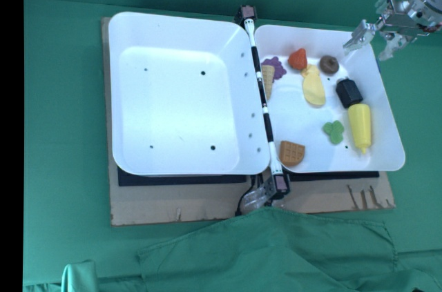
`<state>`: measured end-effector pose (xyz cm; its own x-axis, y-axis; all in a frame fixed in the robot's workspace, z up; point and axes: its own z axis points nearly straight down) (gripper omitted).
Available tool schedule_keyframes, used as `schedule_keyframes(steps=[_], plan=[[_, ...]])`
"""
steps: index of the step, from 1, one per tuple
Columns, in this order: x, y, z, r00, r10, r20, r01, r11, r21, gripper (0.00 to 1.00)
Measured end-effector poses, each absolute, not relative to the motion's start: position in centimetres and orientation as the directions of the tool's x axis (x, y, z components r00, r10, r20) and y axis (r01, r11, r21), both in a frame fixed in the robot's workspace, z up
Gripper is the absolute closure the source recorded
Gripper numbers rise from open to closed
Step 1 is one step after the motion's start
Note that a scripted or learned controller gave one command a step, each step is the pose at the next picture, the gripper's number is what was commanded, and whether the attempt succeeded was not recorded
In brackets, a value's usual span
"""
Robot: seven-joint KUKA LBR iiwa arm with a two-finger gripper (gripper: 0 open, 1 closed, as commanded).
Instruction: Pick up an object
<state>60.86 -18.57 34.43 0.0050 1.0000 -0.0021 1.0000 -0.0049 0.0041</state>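
The gripper (373, 39) hung at the upper right of the frame, over the upper right corner of the right bin (390, 146). Its two fingers stood apart, with nothing between them. One fingertip (354, 41) sat just above the bin's upper rim; the other pointed down at the rim's right side.

All loose things lay in the right bin, below and to the left of the fingers. Nearest was a brown doughnut (329, 64), down-left of the gripper and not touching it. Left of the doughnut lay a red strawberry (298, 59), with a pale yellow pear-shaped piece (313, 88) just below both. A yellow bottle with a black cap (356, 116) lay lengthwise near the bin's right wall, cap toward the top of the frame, well below the fingers. A green leafy piece (334, 131) lay just left of the bottle. An orange waffle (291, 153) sat near the lower left corner of that bin. A purple grape bunch (274, 65) and an ice-cream cone (267, 79) lay against the left wall, beside the divider.

The left bin (131, 32) filled the frame's left centre. Green cloth (276, 249) was bunched along the lower edge.
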Motion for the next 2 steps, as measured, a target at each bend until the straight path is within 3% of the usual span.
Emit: schedule_keyframes(steps=[1,2], plan=[[60.9,-18.6,34.4,0.005,1.0,-0.002,1.0,-0.005,0.004,0.0],[60.5,-18.0,28.7,0.004,1.0,-0.002,1.0,-0.004,-0.002,0.0]])
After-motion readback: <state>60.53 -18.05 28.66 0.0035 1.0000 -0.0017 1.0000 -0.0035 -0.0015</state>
